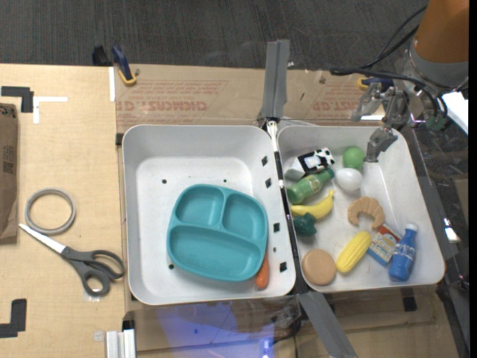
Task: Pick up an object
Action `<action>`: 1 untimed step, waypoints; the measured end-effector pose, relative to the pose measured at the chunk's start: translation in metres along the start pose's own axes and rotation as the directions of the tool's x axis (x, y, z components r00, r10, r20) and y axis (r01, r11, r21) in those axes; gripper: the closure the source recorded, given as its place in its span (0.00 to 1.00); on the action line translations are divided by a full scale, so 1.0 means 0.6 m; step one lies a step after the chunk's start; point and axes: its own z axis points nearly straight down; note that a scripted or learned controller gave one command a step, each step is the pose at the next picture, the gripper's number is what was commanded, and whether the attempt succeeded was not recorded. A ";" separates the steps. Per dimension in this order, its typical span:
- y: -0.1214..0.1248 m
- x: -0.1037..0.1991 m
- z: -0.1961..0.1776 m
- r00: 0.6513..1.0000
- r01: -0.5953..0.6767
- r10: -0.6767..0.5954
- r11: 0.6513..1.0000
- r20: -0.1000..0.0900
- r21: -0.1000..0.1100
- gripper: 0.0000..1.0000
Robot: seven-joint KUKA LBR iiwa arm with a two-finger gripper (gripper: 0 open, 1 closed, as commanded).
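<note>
Still reaching: nothing picked up yet.
Nearest, corn [353, 251] and a bottle [402, 254] lie in the right bin [426, 200]; farther back, the hand [380, 142] hangs over its far corner, apparently empty, spread unclear; next it must descend onto one toy.

The arm comes in from the upper right, its orange band [445, 17] at the top corner above the grey wrist [440, 69]. Below the wrist the gripper [376, 146] hangs down and to the left, over the far right corner of the right bin [426, 200]. Its fingers [381, 139] look close together, with nothing seen between them. Black cables loop beside the wrist.
</note>
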 end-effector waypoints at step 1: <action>-0.045 0.084 0.174 1.000 0.004 -0.004 1.000 -0.002 0.000 0.00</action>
